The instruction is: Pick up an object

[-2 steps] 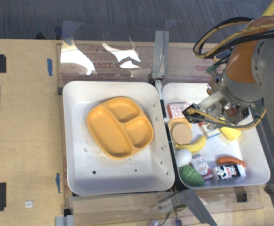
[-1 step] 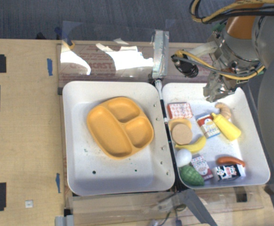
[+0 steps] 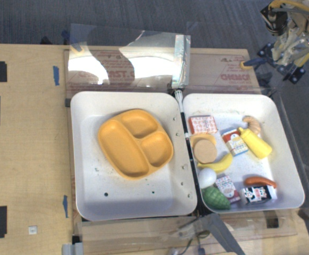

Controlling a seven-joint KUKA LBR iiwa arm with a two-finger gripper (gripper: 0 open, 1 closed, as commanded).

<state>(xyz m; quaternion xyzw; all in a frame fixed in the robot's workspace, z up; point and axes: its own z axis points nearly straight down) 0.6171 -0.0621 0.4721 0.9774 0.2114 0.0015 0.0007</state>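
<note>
Pincer (image 3: 288,42) far right beyond right bin (image 3: 288,122), opening can't be told; yellow squeeze bottle (image 3: 256,143) lies exposed mid-bin, so probably best descend straight, straddling its width, avoiding the carton (image 3: 234,141) just beside.

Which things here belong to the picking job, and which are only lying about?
For the job: gripper; right bin with yellow bottle, banana, white egg, red-white box; left bin with yellow plate.
Lying about: clear plastic sheet; cardboard; blue tape.
</note>
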